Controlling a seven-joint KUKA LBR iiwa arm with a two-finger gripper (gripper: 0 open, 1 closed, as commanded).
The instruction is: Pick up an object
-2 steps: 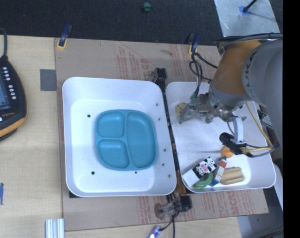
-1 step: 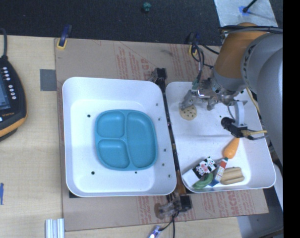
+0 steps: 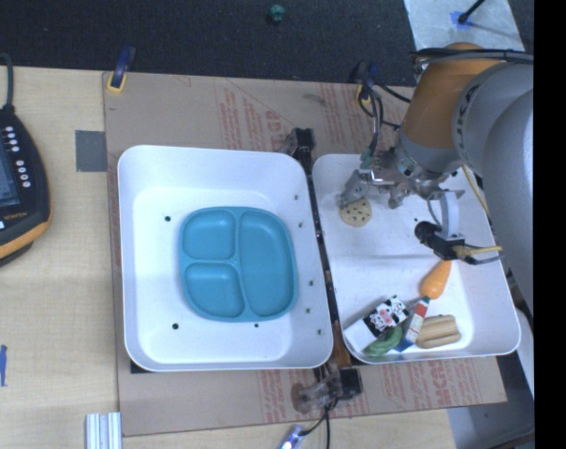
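Note:
A round tan cookie (image 3: 355, 214) with dark chips lies in the far left part of the right bin (image 3: 385, 251). My gripper (image 3: 359, 191) hangs just above and behind it, close to the bin's far left corner. I see nothing held in the gripper. An orange carrot (image 3: 437, 277) lies near the middle right of that bin. In its near corner a tan bread roll (image 3: 439, 330), a black-and-white toy (image 3: 387, 316), a small red-and-white bottle (image 3: 417, 314) and a green piece (image 3: 384, 346) are bunched together.
The left bin (image 3: 142, 251) holds a blue divided plate (image 3: 238, 262). A teach pendant (image 3: 7, 185) lies on the bench at the far left. The grey arm (image 3: 488, 138) covers the right bin's far right side.

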